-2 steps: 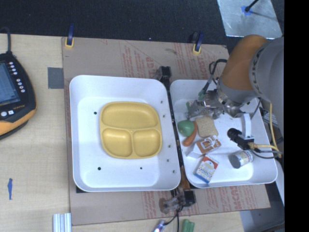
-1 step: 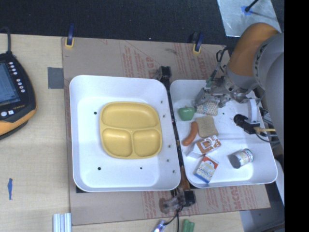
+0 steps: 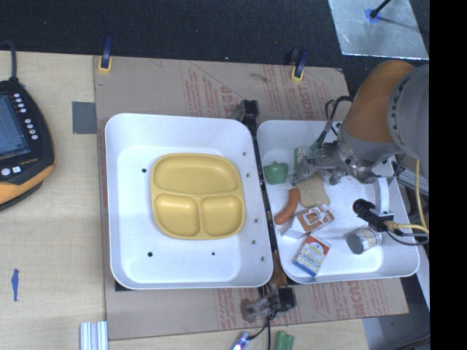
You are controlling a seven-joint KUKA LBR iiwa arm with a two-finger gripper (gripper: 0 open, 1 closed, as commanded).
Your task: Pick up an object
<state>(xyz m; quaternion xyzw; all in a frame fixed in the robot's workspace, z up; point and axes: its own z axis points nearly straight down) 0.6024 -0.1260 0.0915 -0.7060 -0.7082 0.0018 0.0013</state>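
The arm's tool (image 3: 315,168) hangs low over the right bin (image 3: 398,265), above a tan, flat slice of toy bread (image 3: 314,192); whether it is clenched or released cannot be told from this slanted view. Just left of the bread lies a smooth orange hot dog (image 3: 287,205), and above that a glossy green pepper (image 3: 275,172). Below the bread sit a small printed orange packet (image 3: 316,218) and a blue-edged carton (image 3: 311,256). A silvery can (image 3: 363,240) lies on its side toward the right. The left bin (image 3: 128,261) holds a matte yellow three-compartment plate (image 3: 197,195). A teach pendant (image 3: 22,148) rests on the wooden counter (image 3: 51,268).
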